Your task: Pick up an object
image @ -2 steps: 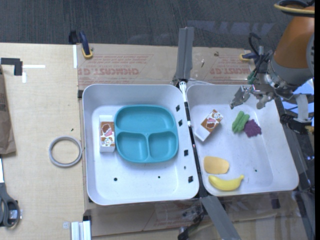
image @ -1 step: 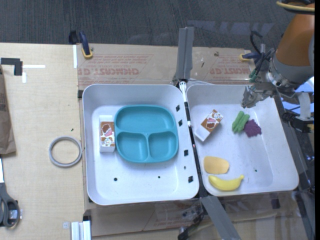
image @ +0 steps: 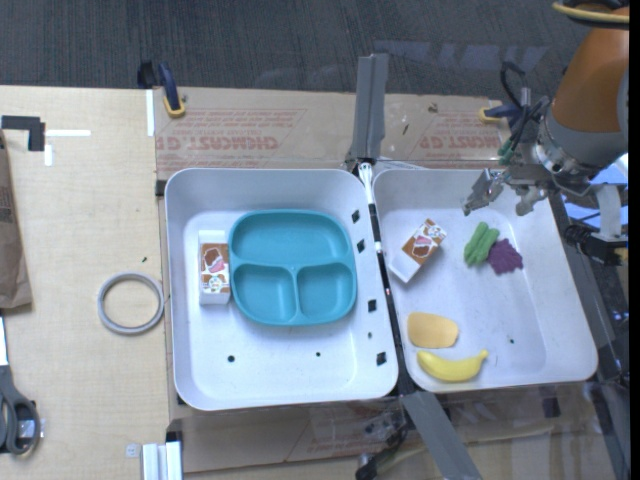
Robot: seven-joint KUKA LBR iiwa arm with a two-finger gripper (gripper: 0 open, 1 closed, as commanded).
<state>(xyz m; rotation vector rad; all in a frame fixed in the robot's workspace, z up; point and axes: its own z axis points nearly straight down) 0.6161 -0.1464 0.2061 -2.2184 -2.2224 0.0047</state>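
Two white bins sit side by side on the bench, the left bin (image: 190, 298) and the right bin (image: 560, 298), meeting at a shared middle edge. In the left one I count two things: a single teal divided plate (image: 293, 266) with three compartments, and one small carton (image: 214, 268) standing just beside the plate's left rim. The right bin holds five things. There is a second small carton (image: 422, 245) lying tilted near the bin's left wall, one green vegetable piece (image: 480, 243) and one purple bunch of grapes (image: 505, 256) touching each other toward the upper middle, then one orange-yellow rounded piece (image: 433, 330) and one yellow banana (image: 452, 365) close together at the near edge. The arm comes in from the right, its orange band (image: 590, 73) high above the bin's far corner, and the gripper (image: 507, 193) hangs over the upper part of the right bin, above and a little to the right of the green piece. Its two fingers are spread apart and nothing sits between them. Outside the bins, one roll of tape (image: 131, 302) lies on the bench to the left, and one pair of scissors (image: 18, 420) lies at the lower left edge.
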